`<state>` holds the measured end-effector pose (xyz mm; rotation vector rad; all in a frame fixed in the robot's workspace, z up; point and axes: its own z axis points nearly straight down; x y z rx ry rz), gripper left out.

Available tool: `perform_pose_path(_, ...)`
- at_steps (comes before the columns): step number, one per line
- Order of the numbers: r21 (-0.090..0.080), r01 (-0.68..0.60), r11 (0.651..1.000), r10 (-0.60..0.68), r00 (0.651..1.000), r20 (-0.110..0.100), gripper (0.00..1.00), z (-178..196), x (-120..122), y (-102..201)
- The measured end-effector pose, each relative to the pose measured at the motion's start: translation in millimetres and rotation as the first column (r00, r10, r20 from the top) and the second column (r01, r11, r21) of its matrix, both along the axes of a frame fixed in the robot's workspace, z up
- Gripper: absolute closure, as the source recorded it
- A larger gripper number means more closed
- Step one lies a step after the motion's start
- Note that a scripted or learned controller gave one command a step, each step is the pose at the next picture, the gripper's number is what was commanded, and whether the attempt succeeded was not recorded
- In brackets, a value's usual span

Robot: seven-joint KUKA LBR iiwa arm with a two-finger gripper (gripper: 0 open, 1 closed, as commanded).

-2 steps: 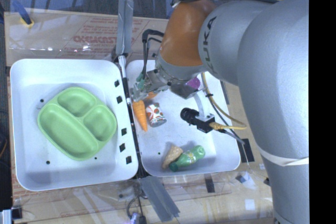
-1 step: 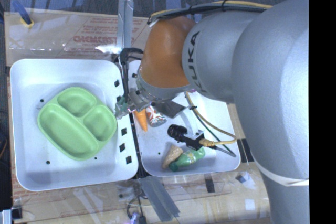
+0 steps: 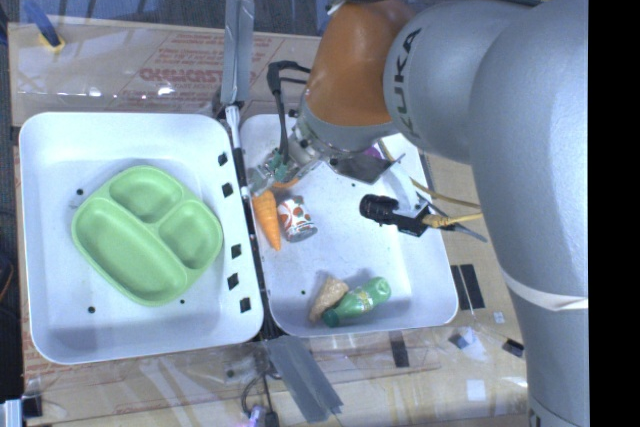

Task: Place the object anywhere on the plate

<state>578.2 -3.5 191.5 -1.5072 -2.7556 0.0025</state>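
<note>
Pincer: my gripper (image 3: 277, 167) sits at the right bin's (image 3: 420, 310) upper left corner, low over the carrot's top; I cannot tell its state.
Carrot: the carrot (image 3: 266, 218) lies just below the pincer, along the right bin's left wall, perhaps touching it.
Can: a small can (image 3: 295, 218) rests beside the carrot.
Plate: the green plate (image 3: 147, 232) is in the left bin (image 3: 50, 315), well apart from the carrot.
</note>
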Motion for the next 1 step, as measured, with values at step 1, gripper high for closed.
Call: perform_pose_path(1,0.002,-0.350,0.937,0.350,0.937,-0.001,1.00,10.1,-47.1,73.8)
